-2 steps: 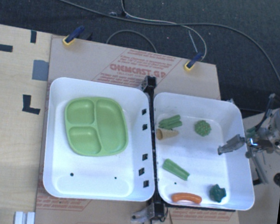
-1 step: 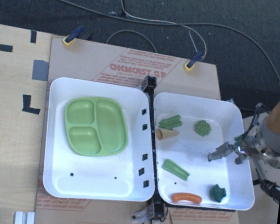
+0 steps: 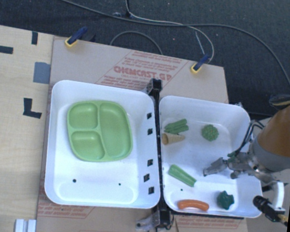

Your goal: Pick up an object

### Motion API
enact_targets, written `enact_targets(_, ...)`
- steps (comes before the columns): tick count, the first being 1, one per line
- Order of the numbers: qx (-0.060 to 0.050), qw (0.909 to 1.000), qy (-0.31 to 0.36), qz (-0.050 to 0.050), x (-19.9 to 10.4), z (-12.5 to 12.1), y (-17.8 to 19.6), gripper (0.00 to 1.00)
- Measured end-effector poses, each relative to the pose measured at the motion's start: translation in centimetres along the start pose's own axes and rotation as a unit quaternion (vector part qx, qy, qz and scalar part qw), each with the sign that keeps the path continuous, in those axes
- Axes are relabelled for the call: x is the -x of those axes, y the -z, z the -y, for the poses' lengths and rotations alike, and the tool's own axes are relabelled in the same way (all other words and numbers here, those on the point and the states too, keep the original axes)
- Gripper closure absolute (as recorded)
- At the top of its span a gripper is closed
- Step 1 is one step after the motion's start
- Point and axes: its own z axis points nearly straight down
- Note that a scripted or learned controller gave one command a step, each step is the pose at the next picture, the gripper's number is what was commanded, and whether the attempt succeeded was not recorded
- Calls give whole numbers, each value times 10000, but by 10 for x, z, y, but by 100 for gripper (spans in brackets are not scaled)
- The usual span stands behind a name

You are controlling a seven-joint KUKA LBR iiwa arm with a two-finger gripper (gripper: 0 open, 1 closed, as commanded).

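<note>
Tabletop (image 3: 6, 121) carries two bins; tool (image 3: 213, 168) low in right bin (image 3: 240, 117), finger state unclear, nothing visibly gripped. Pick not yet done.

I saw a green divided plate (image 3: 99, 132) lying flat in the left white bin (image 3: 56, 143), toward its far end. Both bins sat on a cardboard sheet (image 3: 140, 70) pinned by two yellow-and-blue clamps (image 3: 76, 36). Black cables (image 3: 162, 22) ran across the dark floor beyond.
</note>
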Motion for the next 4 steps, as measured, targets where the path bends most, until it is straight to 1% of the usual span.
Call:
enact_targets(1,29,10000,0,19,0,0,-24,0)
enact_targets(2,36,10000,2,20,1,-1,-14,100)
enact_targets(3,36,10000,3,9,7,-3,43,100)
enact_targets(4,47,10000,7,16,7,-1,103,100)
